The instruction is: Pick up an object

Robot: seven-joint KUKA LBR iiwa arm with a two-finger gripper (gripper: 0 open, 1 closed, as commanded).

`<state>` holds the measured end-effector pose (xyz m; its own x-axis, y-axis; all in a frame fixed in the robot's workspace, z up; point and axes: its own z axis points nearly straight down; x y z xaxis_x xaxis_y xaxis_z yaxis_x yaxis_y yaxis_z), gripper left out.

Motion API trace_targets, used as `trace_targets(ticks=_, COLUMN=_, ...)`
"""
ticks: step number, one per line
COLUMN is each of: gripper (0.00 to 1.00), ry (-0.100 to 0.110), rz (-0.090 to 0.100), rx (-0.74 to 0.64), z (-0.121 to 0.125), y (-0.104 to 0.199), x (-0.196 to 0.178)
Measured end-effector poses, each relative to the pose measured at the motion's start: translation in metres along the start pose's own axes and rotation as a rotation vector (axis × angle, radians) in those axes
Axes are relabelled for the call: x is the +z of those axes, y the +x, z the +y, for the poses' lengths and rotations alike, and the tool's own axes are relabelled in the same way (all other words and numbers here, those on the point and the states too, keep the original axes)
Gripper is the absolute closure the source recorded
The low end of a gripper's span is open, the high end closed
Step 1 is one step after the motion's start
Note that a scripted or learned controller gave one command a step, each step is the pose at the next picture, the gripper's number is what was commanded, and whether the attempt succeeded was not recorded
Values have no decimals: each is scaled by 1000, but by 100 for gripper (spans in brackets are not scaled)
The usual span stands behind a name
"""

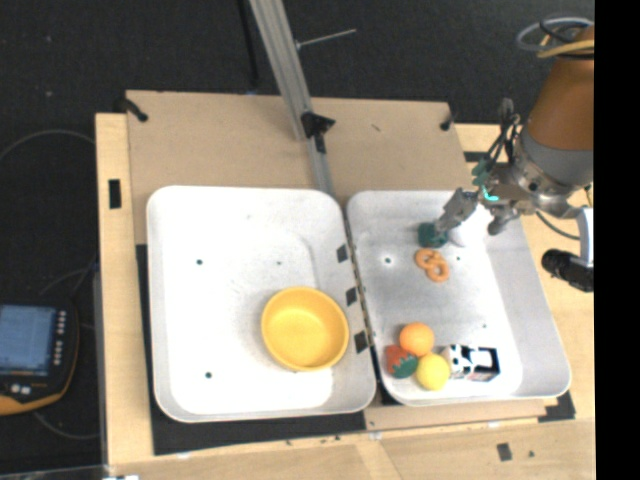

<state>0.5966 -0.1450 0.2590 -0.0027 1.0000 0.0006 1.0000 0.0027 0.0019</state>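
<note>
Objects for picking are gathered in the right bin (pixel 520 298). Nearest the camera, along that bin's front edge, a yellow ball (pixel 433 372) is seen touching an orange fruit (pixel 416 339) just behind it, with a small red and green piece (pixel 401 364) pressed against both on their left. Just beside the yellow ball, to its right, a black and white block (pixel 472 362) is lying near the front rim. In the left bin (pixel 200 238), a yellow bowl (pixel 304 328) is set upright toward the front right corner, close to the divide between the two bins. Further back in the right bin, an orange pretzel-shaped piece (pixel 434 264) is lying flat, well apart from the front cluster. Just behind it, a dark green object (pixel 434 235) is seen at the tip of the gripper (pixel 448 224), which is slanted down from the right; whether the gripper is clenched on it or released cannot be told, as the tips are too small and blurred. The arm's orange band (pixel 562 103) is noted above the wrist at the right. Both bins are carried on a tan surface (pixel 380 148). At the far side, a grey metal rail (pixel 285 58) is run diagonally from the top down to the gap between the bins.
</note>
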Motion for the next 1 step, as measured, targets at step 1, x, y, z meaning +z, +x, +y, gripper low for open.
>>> trace_targets(ticks=1, gripper=0, ry=7, rz=-2, rx=4, z=-6, y=-7, x=60)
